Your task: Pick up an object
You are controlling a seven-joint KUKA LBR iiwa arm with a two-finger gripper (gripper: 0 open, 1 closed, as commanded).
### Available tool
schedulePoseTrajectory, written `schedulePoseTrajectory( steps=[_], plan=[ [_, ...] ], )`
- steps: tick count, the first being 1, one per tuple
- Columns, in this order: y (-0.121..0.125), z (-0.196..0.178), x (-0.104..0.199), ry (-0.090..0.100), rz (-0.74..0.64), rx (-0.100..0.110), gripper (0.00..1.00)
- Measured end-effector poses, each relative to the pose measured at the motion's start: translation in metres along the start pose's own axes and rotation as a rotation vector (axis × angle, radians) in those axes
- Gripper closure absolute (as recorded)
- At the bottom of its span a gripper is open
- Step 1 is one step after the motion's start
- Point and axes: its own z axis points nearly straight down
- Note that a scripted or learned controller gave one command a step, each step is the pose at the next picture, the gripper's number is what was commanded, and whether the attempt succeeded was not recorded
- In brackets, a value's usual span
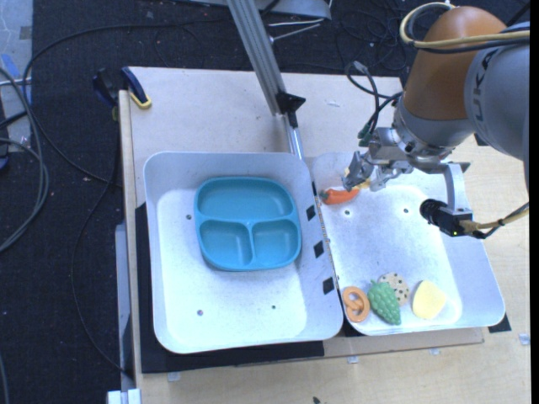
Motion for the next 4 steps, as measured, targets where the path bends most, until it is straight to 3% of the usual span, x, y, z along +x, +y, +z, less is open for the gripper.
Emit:
schedulePoseTrajectory(
  steps=[3, 4],
  plan=[
    [0.003, 0.011, 0.15, -0.001, 0.001, 0.001, 1.0],
    [0.003, 0.01, 0.147, -0.002, 0.006, 0.001, 0.0]
  ],
)
